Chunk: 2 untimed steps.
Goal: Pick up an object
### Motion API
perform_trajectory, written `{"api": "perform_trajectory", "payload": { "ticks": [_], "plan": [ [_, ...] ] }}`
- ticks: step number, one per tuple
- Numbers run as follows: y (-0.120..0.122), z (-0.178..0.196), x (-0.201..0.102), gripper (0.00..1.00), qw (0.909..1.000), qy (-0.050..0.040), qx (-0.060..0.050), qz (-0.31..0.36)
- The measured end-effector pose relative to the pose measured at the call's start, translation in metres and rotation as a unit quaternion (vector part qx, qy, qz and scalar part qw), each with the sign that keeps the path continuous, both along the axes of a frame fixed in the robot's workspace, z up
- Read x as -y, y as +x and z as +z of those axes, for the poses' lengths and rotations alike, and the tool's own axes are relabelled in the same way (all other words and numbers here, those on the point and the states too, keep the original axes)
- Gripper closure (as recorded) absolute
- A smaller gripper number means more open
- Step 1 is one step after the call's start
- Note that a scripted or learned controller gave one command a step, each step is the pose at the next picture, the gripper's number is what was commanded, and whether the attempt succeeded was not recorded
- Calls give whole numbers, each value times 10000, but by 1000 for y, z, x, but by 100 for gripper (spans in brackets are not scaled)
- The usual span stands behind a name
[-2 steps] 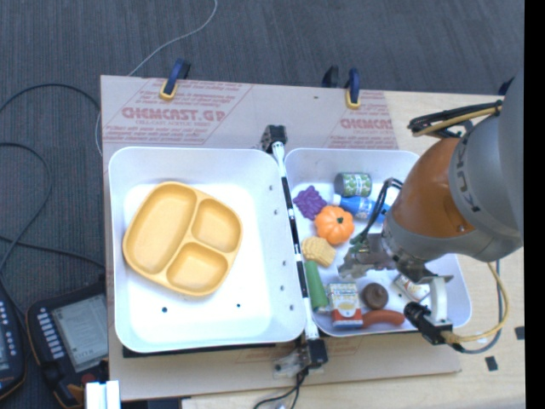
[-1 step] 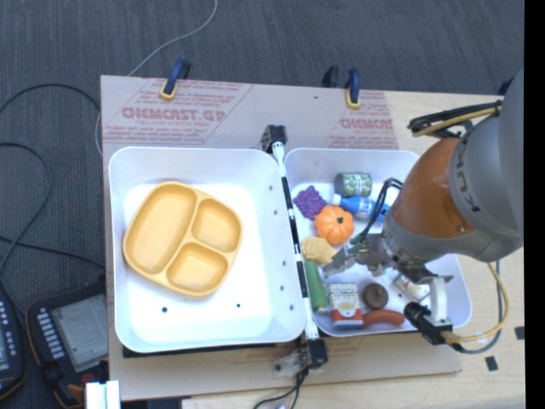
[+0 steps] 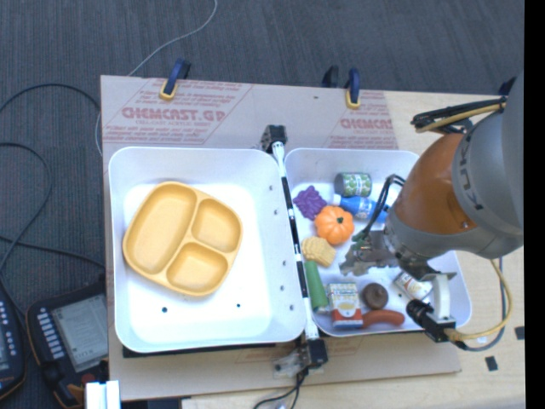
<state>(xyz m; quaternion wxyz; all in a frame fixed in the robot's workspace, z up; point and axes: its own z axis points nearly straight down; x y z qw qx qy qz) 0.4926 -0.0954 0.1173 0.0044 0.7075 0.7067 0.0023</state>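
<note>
A: In the left bin a yellow divided tray is seen; toys are crowded in the right bin.

B: The gripper is poised beside the orange pumpkin, approach underway. Finger state cannot be told. A descent is needed next.

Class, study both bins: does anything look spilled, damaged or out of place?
Nothing stands out. The yellow divided plate lies flat in the left bin; the toy foods, such as the orange pumpkin, sit jumbled inside the right bin.
</note>
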Motion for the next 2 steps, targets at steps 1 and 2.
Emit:
{"api": "perform_trajectory", "payload": {
  "ticks": [1, 2],
  "plan": [
    [0, 0, 0, 0, 10000, 0, -1, 1],
    [-1, -29, 3, 0, 10000, -5, -19, -7]
  ]
}}
